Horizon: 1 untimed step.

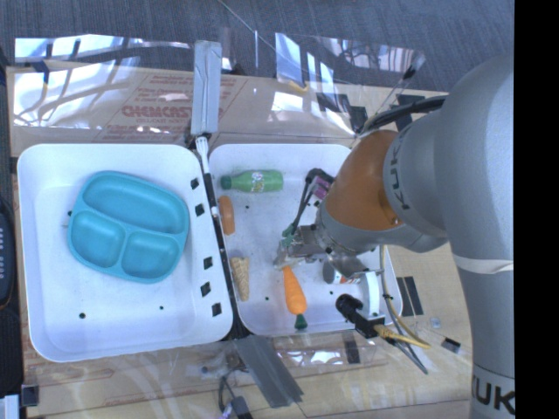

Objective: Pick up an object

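Observation:
In the right bin (pixel 262 321) lie a green bottle (pixel 253 181) at the back, a small orange piece (pixel 227 216) by the left wall, a tan corn-like piece (pixel 240 276) below it, and an orange carrot (pixel 295 293) with a green tip near the front. My gripper (pixel 291 250) hangs low over the bin's middle, just above the carrot's upper end. The big grey and orange arm hides the bin's right part.
The left bin (pixel 52 321) holds a blue three-compartment plate (pixel 128 226). A grey divider strip (pixel 206 85) runs up between the bins. Cables and a black fitting (pixel 358 312) hang off the wrist near the right bin's front right corner.

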Each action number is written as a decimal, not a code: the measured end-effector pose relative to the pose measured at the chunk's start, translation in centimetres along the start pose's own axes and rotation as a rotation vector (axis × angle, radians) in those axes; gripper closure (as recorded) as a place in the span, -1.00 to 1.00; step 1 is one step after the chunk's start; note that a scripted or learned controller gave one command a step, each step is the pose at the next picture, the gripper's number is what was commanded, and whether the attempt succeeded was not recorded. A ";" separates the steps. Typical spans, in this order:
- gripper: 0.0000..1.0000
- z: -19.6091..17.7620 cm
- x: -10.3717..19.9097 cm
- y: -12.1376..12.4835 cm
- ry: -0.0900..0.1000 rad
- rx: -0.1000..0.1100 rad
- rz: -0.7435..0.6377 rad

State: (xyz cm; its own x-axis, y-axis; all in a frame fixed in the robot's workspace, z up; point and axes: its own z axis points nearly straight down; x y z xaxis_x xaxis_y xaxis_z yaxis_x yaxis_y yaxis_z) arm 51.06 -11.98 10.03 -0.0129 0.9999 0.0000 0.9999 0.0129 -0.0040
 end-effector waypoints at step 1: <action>1.00 -0.5 1.7 6.4 0.002 0.000 0.005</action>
State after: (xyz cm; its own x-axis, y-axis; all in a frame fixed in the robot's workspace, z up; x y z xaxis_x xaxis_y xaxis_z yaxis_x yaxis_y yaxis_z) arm 57.49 -10.23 10.54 -0.0077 1.0000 0.0016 1.0000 0.0077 -0.0036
